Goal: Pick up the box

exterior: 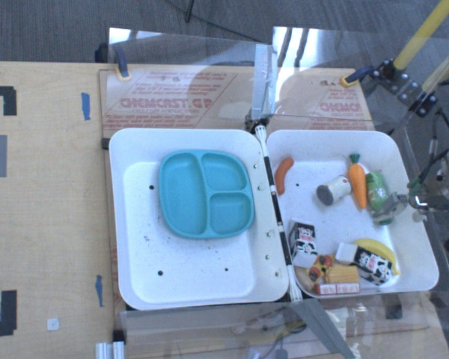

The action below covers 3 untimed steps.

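Several small boxes lie in the right bin (404, 155). A black-and-white cow-print box (304, 241) rests near the bin's left wall. A second cow-print box (372, 264) lies at the front right, touching a banana (382, 250). A flat yellow box (341, 274) sits against the front rim, next to a small red and yellow toy (319, 268).
The right bin also holds an orange sausage (283, 175), a grey can (334, 192), a carrot (357, 179) and a green packet (376, 189). A teal divided plate (206, 193) lies in the left bin (135, 260). Yellow clamps (426, 25) stand at the far right.
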Available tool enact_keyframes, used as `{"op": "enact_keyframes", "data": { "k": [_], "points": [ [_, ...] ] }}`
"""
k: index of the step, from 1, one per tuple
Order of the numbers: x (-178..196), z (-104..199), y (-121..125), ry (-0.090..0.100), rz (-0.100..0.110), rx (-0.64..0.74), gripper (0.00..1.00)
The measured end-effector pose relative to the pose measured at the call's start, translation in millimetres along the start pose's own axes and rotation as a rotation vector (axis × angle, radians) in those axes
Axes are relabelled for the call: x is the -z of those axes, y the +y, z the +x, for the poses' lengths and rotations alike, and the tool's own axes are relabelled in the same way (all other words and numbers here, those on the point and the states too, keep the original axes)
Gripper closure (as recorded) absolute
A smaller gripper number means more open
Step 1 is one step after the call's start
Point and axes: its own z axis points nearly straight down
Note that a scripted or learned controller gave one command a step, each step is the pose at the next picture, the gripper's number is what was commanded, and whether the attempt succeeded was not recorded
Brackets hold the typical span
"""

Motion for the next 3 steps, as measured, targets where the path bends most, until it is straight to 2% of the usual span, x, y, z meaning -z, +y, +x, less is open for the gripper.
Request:
{"op": "enact_keyframes", "data": {
  "k": [1, 2, 3],
  "points": [
    [171, -17, -19, -0.003, -0.003, -0.218, 0.00],
    [244, 26, -4, -0.001, -0.002, -1.243, 0.00],
    [222, -16, -20, -0.001, 0.004, -1.233, 0.00]
  ]
}}
